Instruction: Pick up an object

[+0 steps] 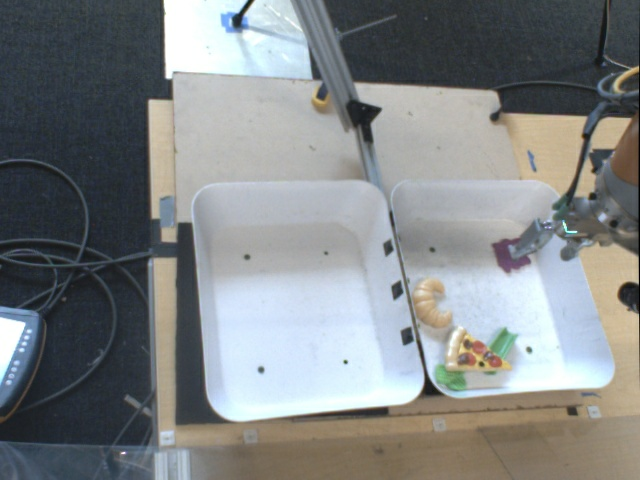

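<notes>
The gripper (535, 238) reaches into the right white bin (585, 313), right at a small purple soft object (511, 255). I cannot tell if it has hold of the object, which lies on the bin floor; lifting remains undone.

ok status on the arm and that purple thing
Gripper over right bin, at purple object. Grasp unconfirmed. Croissant, pizza slice clear of it.

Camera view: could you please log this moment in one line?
gripper at purple object | right bin | croissant, pizza slice untouched
</notes>
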Available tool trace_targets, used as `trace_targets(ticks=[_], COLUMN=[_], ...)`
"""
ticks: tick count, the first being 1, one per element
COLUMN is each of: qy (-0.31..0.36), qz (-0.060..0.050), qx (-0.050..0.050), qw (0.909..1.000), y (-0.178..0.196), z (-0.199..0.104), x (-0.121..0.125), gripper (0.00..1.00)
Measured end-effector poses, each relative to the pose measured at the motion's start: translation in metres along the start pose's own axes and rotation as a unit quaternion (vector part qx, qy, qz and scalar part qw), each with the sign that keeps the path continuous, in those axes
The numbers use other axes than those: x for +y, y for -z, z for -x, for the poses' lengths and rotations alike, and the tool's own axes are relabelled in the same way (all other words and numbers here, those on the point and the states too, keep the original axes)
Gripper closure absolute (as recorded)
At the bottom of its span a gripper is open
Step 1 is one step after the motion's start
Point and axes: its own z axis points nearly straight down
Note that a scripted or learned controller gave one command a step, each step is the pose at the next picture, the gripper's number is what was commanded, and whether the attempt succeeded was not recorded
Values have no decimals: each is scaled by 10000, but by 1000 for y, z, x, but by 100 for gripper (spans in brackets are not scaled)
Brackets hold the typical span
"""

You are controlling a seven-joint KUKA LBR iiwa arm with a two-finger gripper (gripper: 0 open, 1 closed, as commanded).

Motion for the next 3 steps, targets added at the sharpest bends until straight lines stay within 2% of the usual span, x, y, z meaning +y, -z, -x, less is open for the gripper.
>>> trace_targets(ticks=[1, 3], qy=[0, -2], qz=[18, 0], qx=[-5, -2], qw=[10000, 10000], y=[2, -86], z=[0, -5], x=[1, 10], gripper=[0, 0])
